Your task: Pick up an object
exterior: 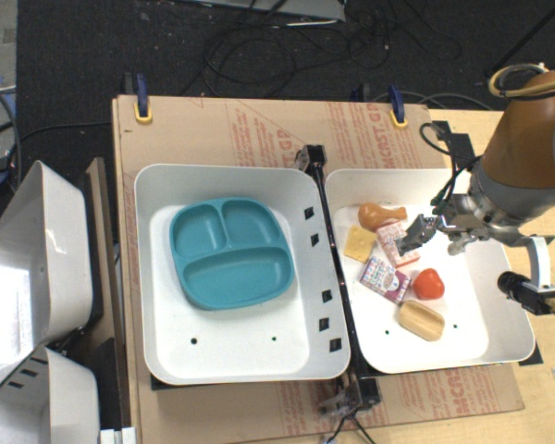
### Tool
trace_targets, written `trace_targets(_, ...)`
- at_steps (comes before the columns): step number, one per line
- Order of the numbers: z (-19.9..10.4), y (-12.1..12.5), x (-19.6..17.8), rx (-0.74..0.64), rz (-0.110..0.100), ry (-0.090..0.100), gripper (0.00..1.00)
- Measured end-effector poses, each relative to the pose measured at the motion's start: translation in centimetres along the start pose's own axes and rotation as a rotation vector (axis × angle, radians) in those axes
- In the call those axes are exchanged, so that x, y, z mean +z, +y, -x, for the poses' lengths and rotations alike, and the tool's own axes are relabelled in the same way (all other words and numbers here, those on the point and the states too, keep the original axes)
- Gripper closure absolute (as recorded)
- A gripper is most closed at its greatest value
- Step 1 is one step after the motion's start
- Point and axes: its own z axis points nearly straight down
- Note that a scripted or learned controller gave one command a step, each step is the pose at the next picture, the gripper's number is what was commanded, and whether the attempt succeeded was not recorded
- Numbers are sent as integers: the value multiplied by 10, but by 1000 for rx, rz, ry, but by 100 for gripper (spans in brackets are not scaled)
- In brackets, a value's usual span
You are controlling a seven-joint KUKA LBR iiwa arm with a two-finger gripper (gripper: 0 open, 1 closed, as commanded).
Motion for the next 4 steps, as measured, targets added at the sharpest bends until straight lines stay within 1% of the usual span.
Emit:
trace_targets(1, 0, 3, -6, -2, 13, -2, 0)
trace_targets(2, -7, 4, 56, -1, 7, -1, 0)
trace_targets(3, -7, 6, 107, 1, 15, -1, 0)
trace_targets(4, -6, 8, 92, 1, 23, -4, 100)
